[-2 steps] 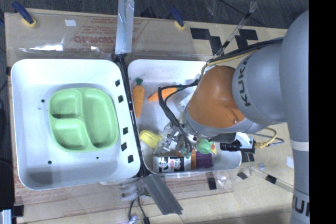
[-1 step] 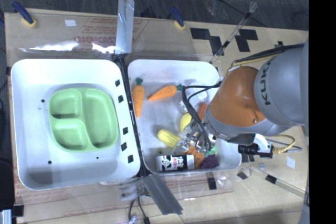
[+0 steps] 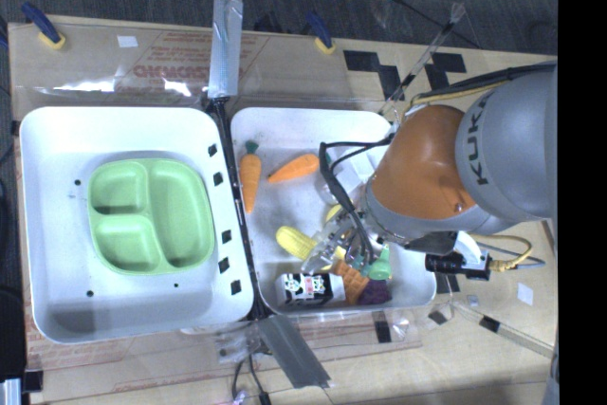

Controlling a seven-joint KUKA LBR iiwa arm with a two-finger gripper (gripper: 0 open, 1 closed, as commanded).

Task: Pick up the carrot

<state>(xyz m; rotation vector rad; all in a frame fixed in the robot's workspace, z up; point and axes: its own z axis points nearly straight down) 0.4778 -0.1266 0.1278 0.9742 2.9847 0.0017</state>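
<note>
A carrot with a green top lies lengthwise against the left wall of the right bin, near its back. A second orange carrot-like piece lies just to its right, pointing left. My gripper hangs low over the front middle of the right bin, well to the right of and nearer than both orange pieces. It sits among a yellow toy, a small orange piece and a purple and green toy. The arm's orange band covers the bin's right side.
A black-and-white carton lies against the right bin's front wall. The left bin holds a green divided plate. Black cables loop from the wrist over the right bin's middle. A taped divider runs between the bins.
</note>
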